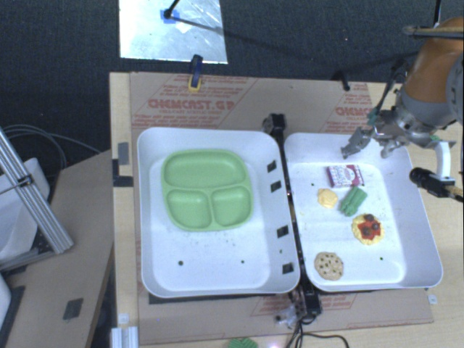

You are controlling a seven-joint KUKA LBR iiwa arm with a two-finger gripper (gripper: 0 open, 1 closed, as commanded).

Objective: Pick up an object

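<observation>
We see the gripper [372, 143] at the upper right of the frame, above the upper edge of the right bin [417, 216], hanging from the grey arm with its orange band. Its two fingers stand spread apart, with nothing between them.

The objects to pick lie in the right bin, below and a little left of the gripper. Nearest to it is a small pink and white box [344, 175], lying flat. Just below the box sit a yellow piece [328, 198] and a green piece [353, 200], side by side and close to touching. Lower right of those lies a yellow round with red topping [367, 229], apart from the rest. Nearer the bottom edge of the bin, toward its left side, lies a chocolate-chip cookie [328, 265], well apart from the gripper.

The left bin [152, 267] holds a green divided tray [207, 189] with three compartments, set toward its upper half. Both bins rest side by side on a brown board [239, 100] on the worktop. At the upper left of the frame, beyond the board, lies a shiny silver sheet [145, 27].
</observation>
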